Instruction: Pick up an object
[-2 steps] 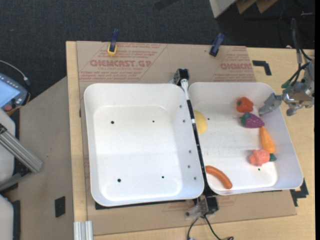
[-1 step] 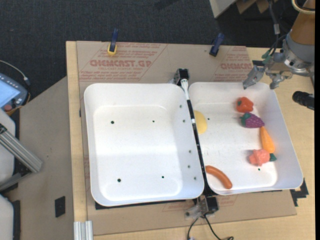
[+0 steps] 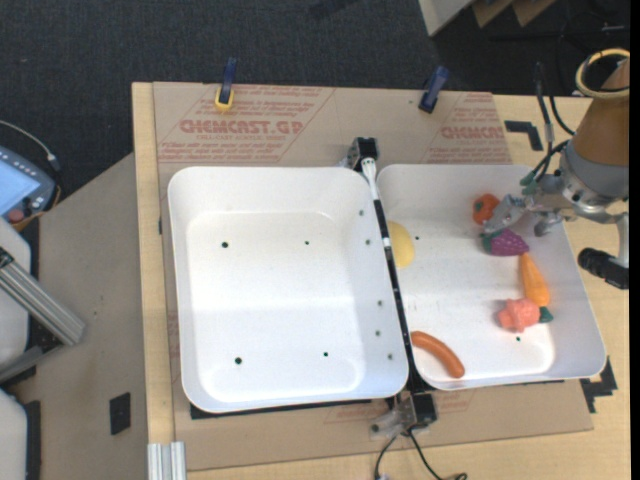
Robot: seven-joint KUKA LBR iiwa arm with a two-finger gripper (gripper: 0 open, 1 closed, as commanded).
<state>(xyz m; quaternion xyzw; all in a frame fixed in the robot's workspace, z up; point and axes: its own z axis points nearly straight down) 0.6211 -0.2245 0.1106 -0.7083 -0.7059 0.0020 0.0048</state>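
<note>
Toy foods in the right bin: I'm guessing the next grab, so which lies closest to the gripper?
The purple grape bunch, just under the gripper. The carrot, pink strawberry, sausage and yellow lemon lie farther off.

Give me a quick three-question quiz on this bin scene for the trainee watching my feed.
1. True or false: the toys all lie in the right bin.
2. Which toy lies nearest the gripper? A) sausage B) grapes C) lemon
3. Fill in: the carrot lies just above the pink ____.

Key:
1. True; the left bin shows bare white floor.
2. B; the grapes sit right under the gripper, beside a small orange-red toy.
3. Strawberry, as best the view shows.
</note>
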